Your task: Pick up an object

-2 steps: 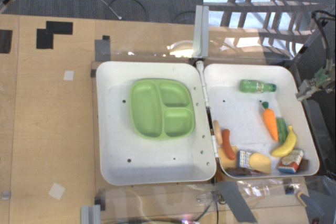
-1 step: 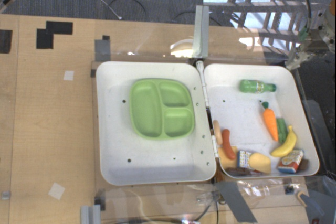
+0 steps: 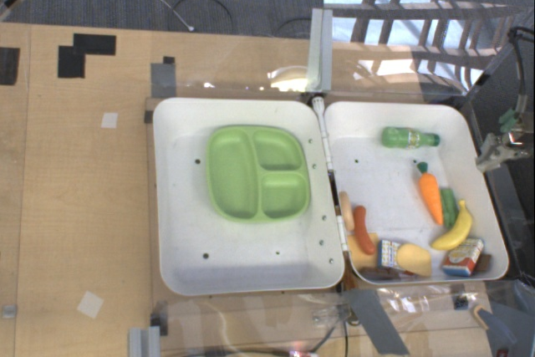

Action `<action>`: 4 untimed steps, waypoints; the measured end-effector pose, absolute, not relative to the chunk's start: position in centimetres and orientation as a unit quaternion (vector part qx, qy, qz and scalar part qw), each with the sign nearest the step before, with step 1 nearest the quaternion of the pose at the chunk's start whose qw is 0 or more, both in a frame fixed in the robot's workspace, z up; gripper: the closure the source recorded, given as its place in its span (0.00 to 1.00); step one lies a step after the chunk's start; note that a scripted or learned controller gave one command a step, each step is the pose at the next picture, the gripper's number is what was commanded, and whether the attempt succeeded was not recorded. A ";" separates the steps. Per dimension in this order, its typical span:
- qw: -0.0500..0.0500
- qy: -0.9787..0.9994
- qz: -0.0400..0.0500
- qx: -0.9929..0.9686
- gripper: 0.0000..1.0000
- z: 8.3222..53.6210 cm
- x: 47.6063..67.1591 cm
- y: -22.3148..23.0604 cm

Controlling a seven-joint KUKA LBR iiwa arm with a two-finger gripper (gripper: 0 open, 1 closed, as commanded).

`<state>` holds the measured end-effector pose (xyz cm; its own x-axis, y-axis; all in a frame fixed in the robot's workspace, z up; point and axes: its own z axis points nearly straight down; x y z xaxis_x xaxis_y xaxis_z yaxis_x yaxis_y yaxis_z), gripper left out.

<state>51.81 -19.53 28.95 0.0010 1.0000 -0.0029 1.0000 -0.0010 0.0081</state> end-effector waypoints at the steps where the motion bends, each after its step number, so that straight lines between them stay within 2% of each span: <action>1: 0.005 0.710 0.003 0.704 1.00 30.0 52.0 -19.4; 2: 0.008 0.713 0.003 0.701 1.00 31.1 52.2 -19.3; 3: 0.001 0.575 0.001 0.818 1.00 28.5 48.8 -20.6; 4: 0.003 0.579 0.002 0.815 1.00 29.7 49.0 -20.5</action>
